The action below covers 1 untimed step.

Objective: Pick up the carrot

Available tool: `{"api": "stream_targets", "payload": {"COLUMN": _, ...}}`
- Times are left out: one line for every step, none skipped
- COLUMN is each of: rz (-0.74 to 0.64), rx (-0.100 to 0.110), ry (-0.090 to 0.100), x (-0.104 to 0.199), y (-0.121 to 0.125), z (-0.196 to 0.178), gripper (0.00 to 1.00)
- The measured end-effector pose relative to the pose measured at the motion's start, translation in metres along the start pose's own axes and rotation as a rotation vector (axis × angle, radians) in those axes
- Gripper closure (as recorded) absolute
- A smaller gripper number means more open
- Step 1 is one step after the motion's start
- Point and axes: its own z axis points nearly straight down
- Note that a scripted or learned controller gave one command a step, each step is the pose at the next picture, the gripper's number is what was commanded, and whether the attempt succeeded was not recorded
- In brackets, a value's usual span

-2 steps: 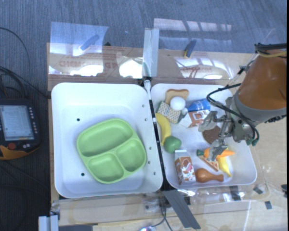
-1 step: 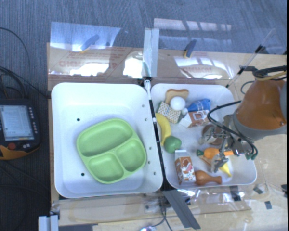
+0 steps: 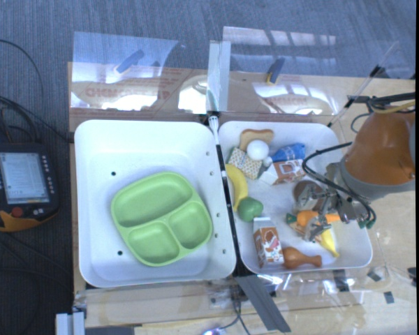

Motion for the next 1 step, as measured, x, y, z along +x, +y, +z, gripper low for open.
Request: {"api": "stream_targets", "payload": {"rz": 0.137, "rx": -0.006, "ry": 0.012, "x": -0.0173, "y": 0.042, "z": -0.0859, "gripper": 1.0}}
